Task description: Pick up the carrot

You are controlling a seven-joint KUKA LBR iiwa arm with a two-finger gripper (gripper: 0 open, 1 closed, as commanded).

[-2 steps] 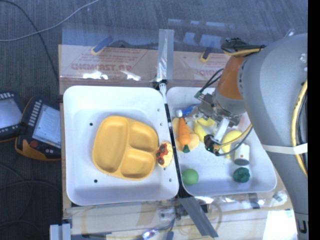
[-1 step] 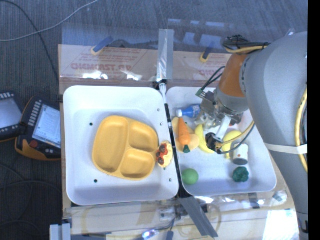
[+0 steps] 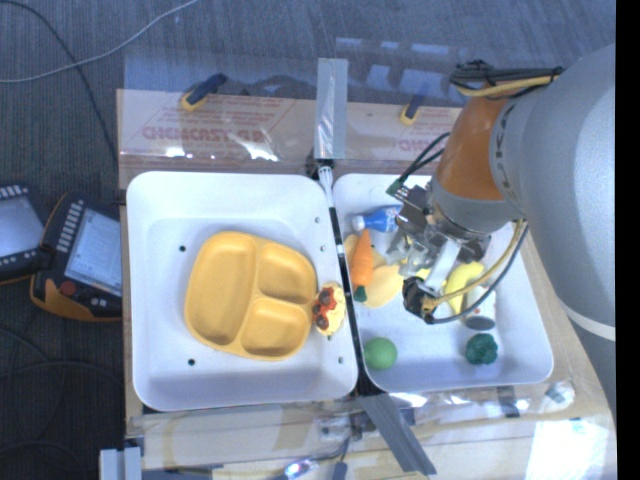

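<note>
Carrot [image 3: 362, 258] lies in the right-hand bin [image 3: 520, 368], hard against that bin's left wall, just right of frame centre. It's a smooth orange taper running up-and-down in the frame, likely hard plastic and a bit slick. Touching its lower end sits a rounded pale-yellow lump [image 3: 381, 288] (lemon or potato, can't say).

Just right of both hangs the pincer [image 3: 412, 253], low over the bin. Whether it's open or closed I cannot tell from this angle. Nothing orange shows in it, so I'd call this the approach, grasp not yet made.

Next move, as I judge it: shift left over the carrot, come down across its narrow width, and mind the wall and the yellow neighbour crowding it.

Further out there's a blue item [image 3: 378, 220] above and a banana [image 3: 458, 278] under the wrist. Lower down sit a round green ball [image 3: 380, 352] and knobbly dark-green broccoli [image 3: 481, 348]. The left bin [image 3: 150, 368] carries a glossy yellow divided plate [image 3: 250, 293].
</note>
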